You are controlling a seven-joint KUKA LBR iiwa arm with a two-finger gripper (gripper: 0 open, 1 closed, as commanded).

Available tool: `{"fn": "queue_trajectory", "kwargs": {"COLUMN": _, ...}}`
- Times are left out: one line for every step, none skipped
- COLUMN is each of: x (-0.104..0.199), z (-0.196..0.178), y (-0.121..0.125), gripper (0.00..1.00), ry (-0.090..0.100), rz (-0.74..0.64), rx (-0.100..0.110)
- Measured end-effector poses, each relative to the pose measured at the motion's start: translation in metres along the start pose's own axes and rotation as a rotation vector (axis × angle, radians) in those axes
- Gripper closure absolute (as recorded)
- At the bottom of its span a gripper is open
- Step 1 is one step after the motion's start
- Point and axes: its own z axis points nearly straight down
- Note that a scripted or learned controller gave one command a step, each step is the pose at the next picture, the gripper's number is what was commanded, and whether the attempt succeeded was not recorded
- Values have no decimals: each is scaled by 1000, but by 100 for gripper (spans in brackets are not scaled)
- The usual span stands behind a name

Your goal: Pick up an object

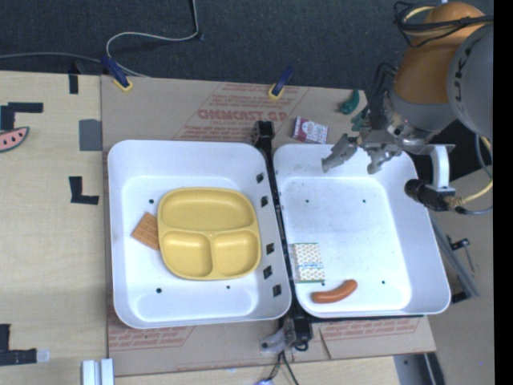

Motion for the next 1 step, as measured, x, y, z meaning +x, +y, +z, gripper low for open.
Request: {"fn": "queue_trajectory", "kwargs": {"x": -7, "z": 126, "y": 4, "gripper": 0, "ry": 0, "rz": 1, "rx": 3}}
